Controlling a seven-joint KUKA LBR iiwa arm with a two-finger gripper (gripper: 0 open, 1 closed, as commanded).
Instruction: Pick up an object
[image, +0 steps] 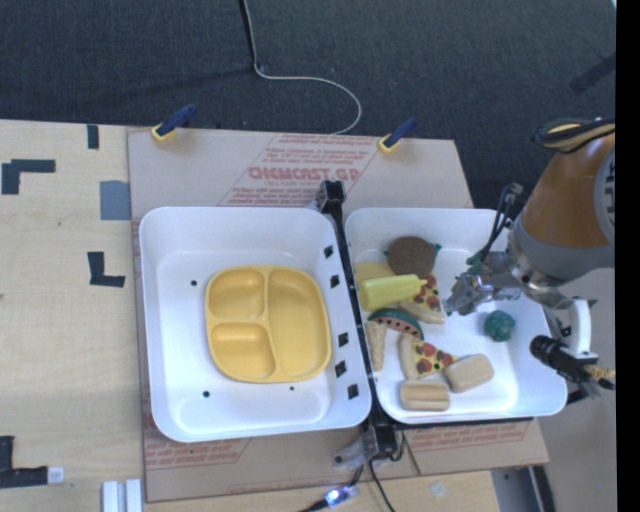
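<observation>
The right bin (455, 222) holds several toy foods: a brown cookie-like piece (411, 254), a yellow block (388, 290), pizza slices (428, 356), a watermelon slice (398, 322), two tan bread pieces (467, 373) and a green ball (499, 324). My gripper (467, 295) hangs low over the middle of this bin, left of the green ball and right of the yellow block. I see nothing between its fingers.
The left bin (160, 240) carries a yellow divided plate (267, 323). A black divider (345, 290) runs between the bins. The arm's orange-banded wrist (570, 200) fills the bin's right side. Cardboard (290, 165) with two clamps lies beneath.
</observation>
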